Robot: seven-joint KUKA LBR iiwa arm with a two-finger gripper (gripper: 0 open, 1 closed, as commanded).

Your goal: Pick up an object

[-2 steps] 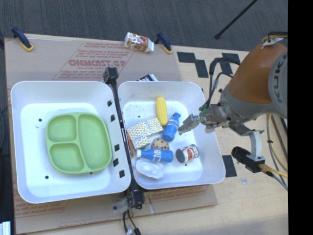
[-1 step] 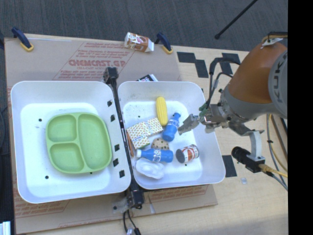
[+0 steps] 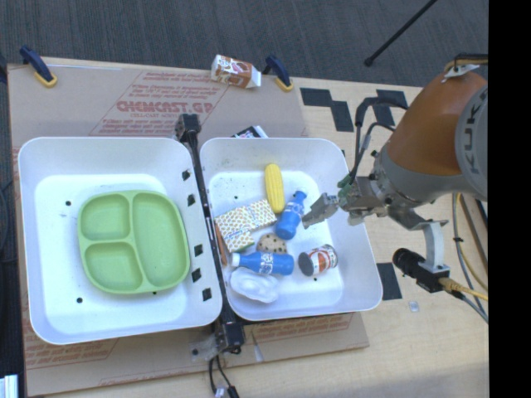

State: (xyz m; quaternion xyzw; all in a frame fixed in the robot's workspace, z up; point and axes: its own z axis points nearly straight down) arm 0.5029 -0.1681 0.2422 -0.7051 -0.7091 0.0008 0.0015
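Observation:
The right bin [image 3: 353, 259] holds several objects. A yellow corn cob [image 3: 273, 187] lies near its middle, with an upright blue bottle [image 3: 290, 216] just below it. A second blue bottle [image 3: 265, 262] lies on its side near the front, beside a small can [image 3: 318, 260]. A patterned packet [image 3: 243, 223], a brown cookie [image 3: 268, 244] and a white lump [image 3: 254, 286] sit to the left and front. My gripper [image 3: 322, 210] hangs over the bin's right half, just right of the upright bottle and above the can. Nothing shows in its grasp.
The left bin [image 3: 41, 181] carries a green divided plate [image 3: 133, 240]. A snack packet [image 3: 235, 71] lies on the cardboard behind the bins, between two blue clamps [image 3: 39, 65] [image 3: 278, 71]. A black divider [image 3: 199, 197] runs between the bins. Cables trail at the right.

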